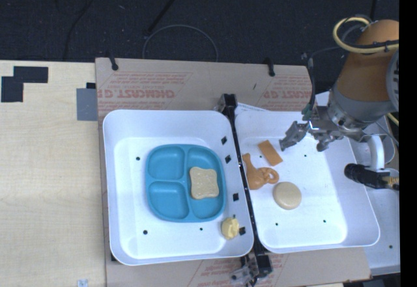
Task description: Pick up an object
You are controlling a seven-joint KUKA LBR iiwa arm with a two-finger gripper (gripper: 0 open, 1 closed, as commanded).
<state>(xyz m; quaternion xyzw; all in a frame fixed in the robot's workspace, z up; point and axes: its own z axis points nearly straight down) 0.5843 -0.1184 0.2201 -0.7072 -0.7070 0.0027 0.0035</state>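
Note:
My gripper (306, 137) hangs over the upper part of the right bin (339, 227), its two fingers spread apart and open with nothing between them. Below and to its left lie an orange rectangular piece (269, 153), an orange-brown pretzel-shaped piece (259, 177) and a cream round bun (287, 195). The left bin (124, 149) bears a blue divided plate (163, 194) with a slice of toast (204, 183) in its right compartment. A small yellow lump (230, 227) lies at that bin's lower right corner.
A black divider (238, 175) runs between the two bins. The bins rest on a cardboard sheet (169, 84) on the pale bench. The right half of the right bin is bare white floor.

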